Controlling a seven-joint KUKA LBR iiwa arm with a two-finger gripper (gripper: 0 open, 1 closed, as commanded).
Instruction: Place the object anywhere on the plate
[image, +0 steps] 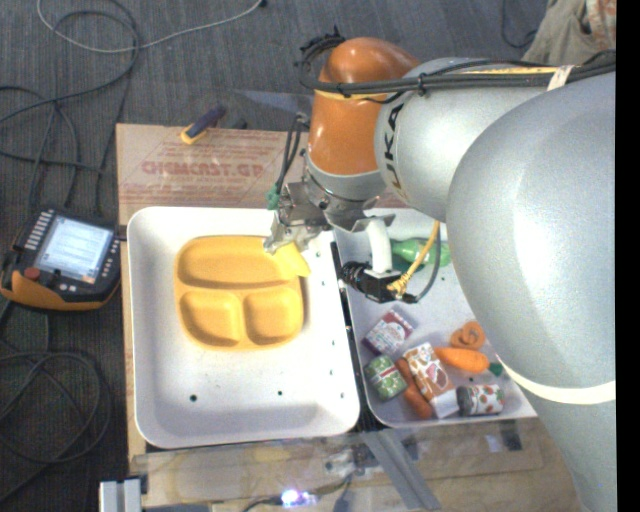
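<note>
From the overhead camera I take the yellow plate (240, 290) as my landmark: it has three compartments and lies in the upper half of the left white bin (170, 400), whose floor is bare white below it. At the plate's upper right corner I see the gripper (283, 240), hanging from the grey arm (520, 220) with its orange band (350, 110) directly above. A small yellow object (292, 262) sits right under the gripper tip, touching or overlapping the plate's upper right rim; its colour blends with the plate, so I cannot say whether it rests on the rim or is lifted off it. I cannot tell from this angle whether the claw is spread or pinched on that piece. To the right of the plate, past the bin wall, the right bin (372, 400) carries a scatter of items: a green item (420, 250) partly behind a yellow cable, small printed packets (390, 332), an orange carrot shape (462, 358), and a small can (480, 400). Left of the plate, outside the bins, a handheld pendant (65, 258) with a lit screen lies on the dark floor.
</note>
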